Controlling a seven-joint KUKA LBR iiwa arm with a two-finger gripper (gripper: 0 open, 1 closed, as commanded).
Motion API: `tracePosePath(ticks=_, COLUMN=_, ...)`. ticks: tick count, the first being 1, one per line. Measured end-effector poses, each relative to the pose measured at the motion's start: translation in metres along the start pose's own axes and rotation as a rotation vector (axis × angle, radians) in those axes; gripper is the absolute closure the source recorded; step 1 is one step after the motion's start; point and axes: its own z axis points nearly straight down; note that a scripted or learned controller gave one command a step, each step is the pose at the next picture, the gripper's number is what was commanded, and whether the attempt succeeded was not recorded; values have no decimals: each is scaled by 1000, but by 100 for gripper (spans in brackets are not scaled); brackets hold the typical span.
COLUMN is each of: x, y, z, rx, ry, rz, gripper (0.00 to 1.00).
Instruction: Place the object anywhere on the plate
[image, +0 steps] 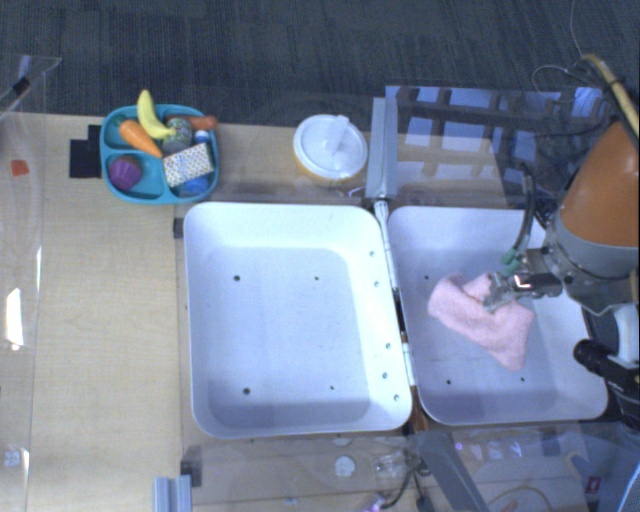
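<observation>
A pale wooden bench (90, 350) bears two white bins before dark carpet (250, 40). The gripper (505, 290) clamps the pink cloth (480, 318) in the right bin (560, 400); no writing is legible.

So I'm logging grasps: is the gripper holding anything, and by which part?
Cannot be told: the gripper sits at the pink cloth's upper right edge, but its hold is unclear.

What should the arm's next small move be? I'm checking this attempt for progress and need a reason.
Probably a short, slow lift straight up to test the grasp. The hand sits on the upper right part of the pink cloth, which lies crumpled on the floor of the right bin. Its grip can't be confirmed.
</observation>
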Motion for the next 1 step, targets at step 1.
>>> tracePosePath(ticks=1, x=1, y=1, z=23, rx=2, ry=1, rz=-4, gripper=100)
